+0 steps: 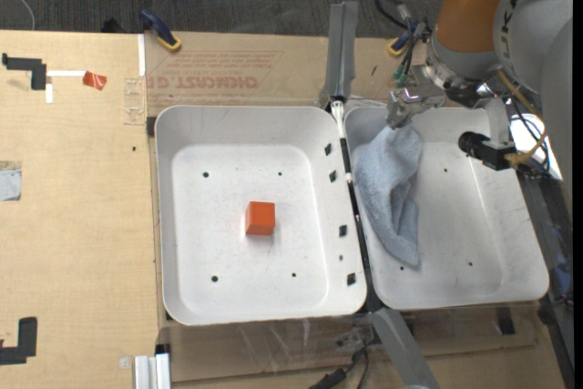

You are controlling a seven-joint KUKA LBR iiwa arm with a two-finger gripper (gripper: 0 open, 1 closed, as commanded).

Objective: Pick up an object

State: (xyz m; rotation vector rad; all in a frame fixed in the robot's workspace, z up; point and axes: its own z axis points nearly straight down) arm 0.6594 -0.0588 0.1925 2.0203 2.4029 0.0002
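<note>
A plywood counter (73, 223) carries two white bins under the camera. In the left bin (182, 287) lies an orange block (260, 219), untouched. Farther, in the right bin (492, 278), the gripper (402, 111) pinches the top of a grey-blue cloth (392, 191) between its fingers. Held by one edge, the cloth may slip out or drag over the bin wall.

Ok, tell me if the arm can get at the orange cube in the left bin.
Probably yes: the small orange cube sits alone, nothing over it. The gripper is above the grey cloth.
</note>
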